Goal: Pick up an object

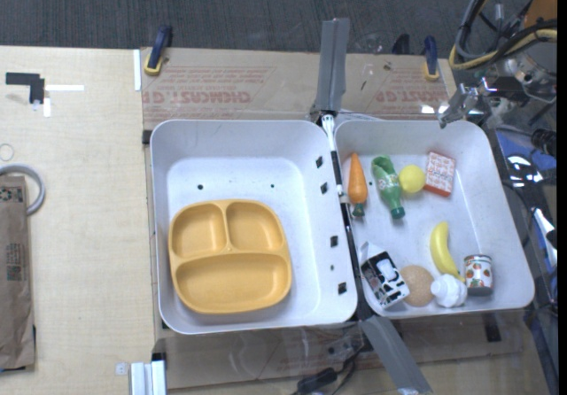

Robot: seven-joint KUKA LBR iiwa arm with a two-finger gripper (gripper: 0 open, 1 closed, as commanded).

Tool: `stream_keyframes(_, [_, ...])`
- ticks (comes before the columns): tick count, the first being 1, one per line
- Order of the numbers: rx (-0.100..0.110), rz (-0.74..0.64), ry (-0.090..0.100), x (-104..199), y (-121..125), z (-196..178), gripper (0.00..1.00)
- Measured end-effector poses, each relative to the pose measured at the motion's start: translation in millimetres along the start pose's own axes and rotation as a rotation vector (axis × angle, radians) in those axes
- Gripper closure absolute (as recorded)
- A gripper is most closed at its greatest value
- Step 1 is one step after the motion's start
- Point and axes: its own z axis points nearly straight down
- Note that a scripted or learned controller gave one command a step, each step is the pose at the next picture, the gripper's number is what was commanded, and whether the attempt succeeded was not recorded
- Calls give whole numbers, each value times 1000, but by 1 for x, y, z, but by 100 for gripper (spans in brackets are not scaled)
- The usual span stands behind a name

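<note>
1. Sitting up at the top right, the gripper hangs over the back rim of the right bin, with yellow-and-black cables looping behind it. Can't tell how its tips are set, too small and glinty.
2. Right bin is pretty packed: carrot against the left wall, green bottle touching a lemon, red box just beside that.
3. Lower down: banana, small can, white cup-ish thing, tan round thing, black-and-white carton, all crowded together.
4. Left bin holds one yellow divided plate.
5. Blue clamps pin cardboard behind the bins.
</note>
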Motion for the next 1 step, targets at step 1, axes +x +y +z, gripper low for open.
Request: stream_keyframes(1, [-2, -166, 0, -23, -40, 76, 0])
